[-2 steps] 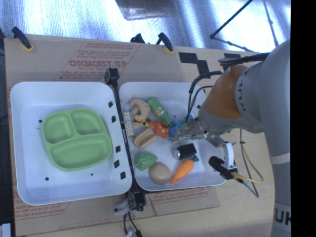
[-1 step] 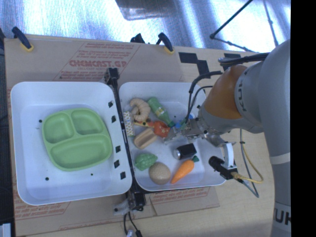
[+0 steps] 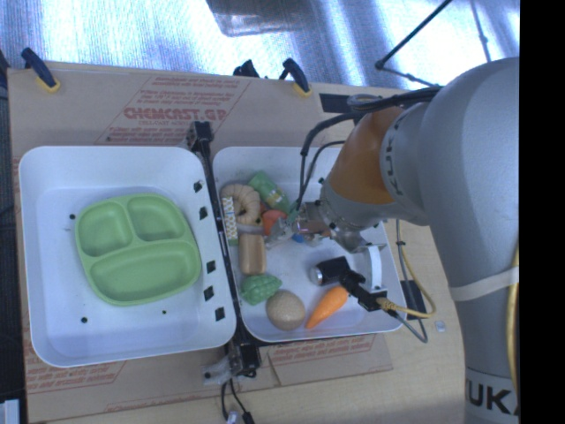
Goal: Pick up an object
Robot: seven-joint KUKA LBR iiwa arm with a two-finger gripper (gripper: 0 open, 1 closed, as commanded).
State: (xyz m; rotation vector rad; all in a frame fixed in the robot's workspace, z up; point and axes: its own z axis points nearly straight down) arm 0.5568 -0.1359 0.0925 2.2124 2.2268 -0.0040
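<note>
- A cardboard-topped bench (image 3: 168, 104) carries two white bins; the right bin (image 3: 353, 323) holds toy food.
- The pincer (image 3: 284, 226) hangs over it, its grip state impossible to tell.
- A carrot (image 3: 327, 306) lies near, below-right; a sausage (image 3: 252, 254) sits just left.

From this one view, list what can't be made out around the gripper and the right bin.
- Gripper: fingers blurred and crowded by toys; open or shut can't be told.
- Right bin: its right side lies under the arm.
- Red item by the gripper: too small and partly covered to identify.
</note>
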